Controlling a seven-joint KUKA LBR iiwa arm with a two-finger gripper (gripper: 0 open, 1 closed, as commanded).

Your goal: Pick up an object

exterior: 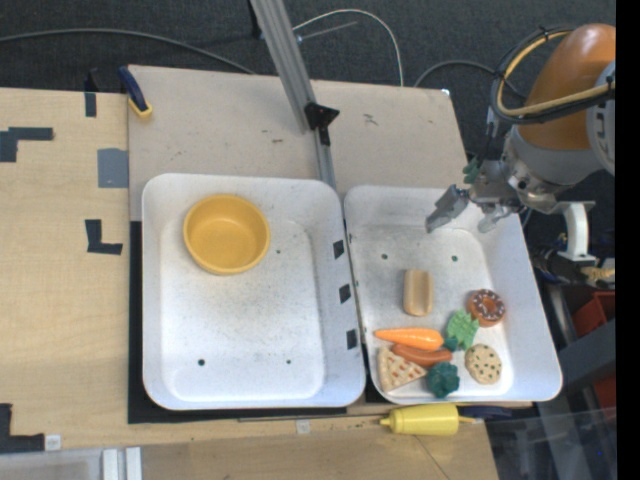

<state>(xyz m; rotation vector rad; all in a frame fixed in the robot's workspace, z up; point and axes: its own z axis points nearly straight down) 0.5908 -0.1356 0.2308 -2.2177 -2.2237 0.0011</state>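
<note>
Lying outside the bins at the near bench edge, a yellow bottle [424, 420] rests on its side, so it plays no part in the picking. Just behind it, in the near corner of the right bin [520, 268], the toy foods are crowded together: a pizza slice [399, 371], a dark green broccoli [442, 379], a speckled cookie [484, 363], an orange carrot [410, 338], a lighter green leafy piece [461, 328] and a donut [486, 307] with a brown top. They look like smooth moulded plastic, small and partly rounded, and several touch each other, which I judge makes a clean grasp there difficult. A little farther in, a tan bread piece [417, 292] lies alone on the bin floor (the easiest target, I think, because nothing is beside it).

The left bin [160, 268] holds a yellow bowl [226, 232], round and shallow, standing upright in its far part. Both bins are white with many fine dark specks and low rounded walls.

Farthest, the gripper [470, 216] hangs over the far edge of the right bin, its two fingers spread apart and nothing between them. It is well apart from every food, so nothing is picked yet.
</note>
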